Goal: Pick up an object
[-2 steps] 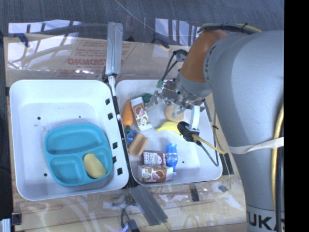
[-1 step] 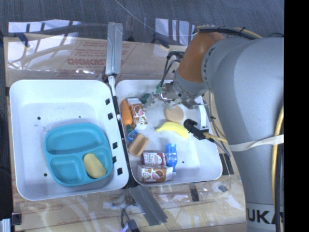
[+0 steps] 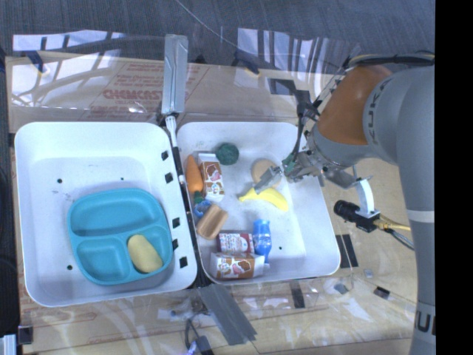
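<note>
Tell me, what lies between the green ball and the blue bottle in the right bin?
In the camera view, bare white bin floor lies between the green ball and the blue bottle; the banana sits just right of that line.

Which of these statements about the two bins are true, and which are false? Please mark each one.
1. The blue divided tray lies in the left bin. True.
2. The yellow lemon-like fruit sits in the right bin. False: it sits in a compartment of the blue tray, in the left bin.
3. The banana lies in the right bin, near the hand. True.
4. The dark green ball rests on the blue tray. False: it is in the right bin, near its far wall.
5. The hand hangs over the left bin. False: it is over the right bin.
</note>
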Robot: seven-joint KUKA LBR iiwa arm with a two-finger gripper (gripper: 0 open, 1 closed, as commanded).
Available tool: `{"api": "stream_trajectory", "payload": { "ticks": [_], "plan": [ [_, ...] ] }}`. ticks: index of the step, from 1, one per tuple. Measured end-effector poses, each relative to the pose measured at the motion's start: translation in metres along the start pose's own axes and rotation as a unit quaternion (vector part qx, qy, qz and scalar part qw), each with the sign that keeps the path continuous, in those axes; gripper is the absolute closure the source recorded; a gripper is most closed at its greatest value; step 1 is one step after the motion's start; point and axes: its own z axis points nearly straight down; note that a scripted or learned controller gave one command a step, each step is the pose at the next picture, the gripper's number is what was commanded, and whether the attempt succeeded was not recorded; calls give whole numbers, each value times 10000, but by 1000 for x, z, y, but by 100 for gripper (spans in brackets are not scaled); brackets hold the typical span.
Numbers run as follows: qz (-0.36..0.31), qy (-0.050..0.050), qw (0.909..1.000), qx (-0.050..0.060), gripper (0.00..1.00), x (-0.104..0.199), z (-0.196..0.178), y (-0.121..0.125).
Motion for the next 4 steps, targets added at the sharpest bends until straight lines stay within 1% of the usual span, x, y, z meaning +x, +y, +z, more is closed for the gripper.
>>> {"api": "stream_trajectory", "payload": {
  "ticks": [1,2,3,4],
  "plan": [
    [-286,9,9996,5,0,37,42,-29],
    [-1348,-15,9909,-17,0,-2,-20,-3],
    [-1374,-22,9905,-19,100,-2,-30,-2],
    [-1374,-22,9905,-16,0,-2,-30,-2]
  ]
}}
